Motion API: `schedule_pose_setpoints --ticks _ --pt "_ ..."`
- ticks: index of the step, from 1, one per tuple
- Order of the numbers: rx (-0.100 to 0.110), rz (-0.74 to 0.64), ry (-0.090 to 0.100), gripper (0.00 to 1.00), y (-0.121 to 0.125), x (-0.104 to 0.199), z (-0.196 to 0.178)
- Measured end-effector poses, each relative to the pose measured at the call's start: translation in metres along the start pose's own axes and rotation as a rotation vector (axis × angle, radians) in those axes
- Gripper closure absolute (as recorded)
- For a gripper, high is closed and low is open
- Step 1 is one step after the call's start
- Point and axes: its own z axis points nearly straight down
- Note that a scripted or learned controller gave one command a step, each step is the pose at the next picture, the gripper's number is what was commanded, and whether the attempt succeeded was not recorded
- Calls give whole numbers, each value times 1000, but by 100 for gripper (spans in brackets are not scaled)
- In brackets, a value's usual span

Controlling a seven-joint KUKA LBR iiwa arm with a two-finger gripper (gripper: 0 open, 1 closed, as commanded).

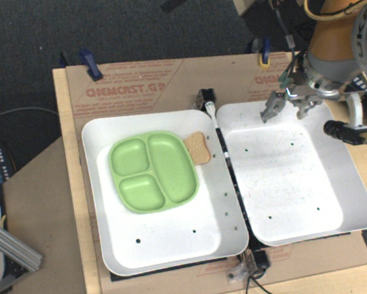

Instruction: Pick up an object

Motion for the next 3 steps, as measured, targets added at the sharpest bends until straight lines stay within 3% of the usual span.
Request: schedule_pose_setpoints --ticks 1,2,3 --pt "-20 -2 -5 0 -6 5 -150" --pt "-23 -3 -3 0 -59 29 -314" --pt "-11 5 -3 0 -134 1 -354"
